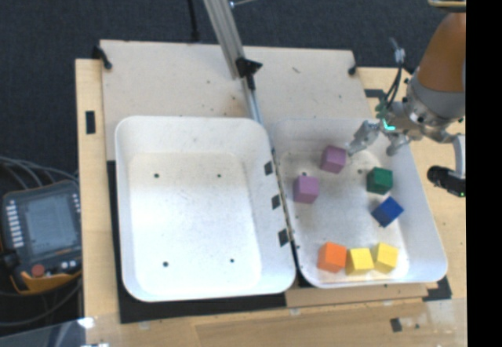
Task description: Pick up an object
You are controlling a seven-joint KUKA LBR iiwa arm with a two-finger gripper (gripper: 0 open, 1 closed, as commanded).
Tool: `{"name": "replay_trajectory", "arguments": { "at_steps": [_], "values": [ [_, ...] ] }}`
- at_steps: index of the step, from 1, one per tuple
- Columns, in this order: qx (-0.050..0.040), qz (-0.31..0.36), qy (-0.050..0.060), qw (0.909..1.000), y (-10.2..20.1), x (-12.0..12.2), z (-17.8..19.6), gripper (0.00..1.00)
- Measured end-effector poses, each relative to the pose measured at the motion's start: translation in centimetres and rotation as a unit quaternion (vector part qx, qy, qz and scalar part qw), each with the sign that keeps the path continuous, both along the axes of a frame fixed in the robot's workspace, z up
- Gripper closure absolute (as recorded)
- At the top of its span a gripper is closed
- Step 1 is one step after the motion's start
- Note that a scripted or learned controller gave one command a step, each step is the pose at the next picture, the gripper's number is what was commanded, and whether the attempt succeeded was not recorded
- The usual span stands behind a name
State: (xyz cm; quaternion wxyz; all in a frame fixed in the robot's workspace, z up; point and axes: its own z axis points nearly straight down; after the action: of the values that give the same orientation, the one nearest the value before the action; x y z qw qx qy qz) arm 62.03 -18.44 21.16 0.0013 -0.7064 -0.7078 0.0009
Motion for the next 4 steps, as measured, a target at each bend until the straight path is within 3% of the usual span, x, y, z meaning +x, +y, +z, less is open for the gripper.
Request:
{"name": "replay_trajectory", "arguments": {
  "at_steps": [1,2,3,4],
  "values": [
    [-0.0013,0.001,-0.002,1.0000,0.0,0.1,0.3,0.00],
    [-0.0009,-0.001,0.001,1.0000,0.0,-0.5,-5.9,0.00],
    [-0.0004,-0.001,-0.003,1.0000,-0.1,-0.3,-8.9,0.00],
    [-0.0006,-0.002,-0.004,1.0000,-0.2,-0.3,-7.9,1.00]
  ]
}}
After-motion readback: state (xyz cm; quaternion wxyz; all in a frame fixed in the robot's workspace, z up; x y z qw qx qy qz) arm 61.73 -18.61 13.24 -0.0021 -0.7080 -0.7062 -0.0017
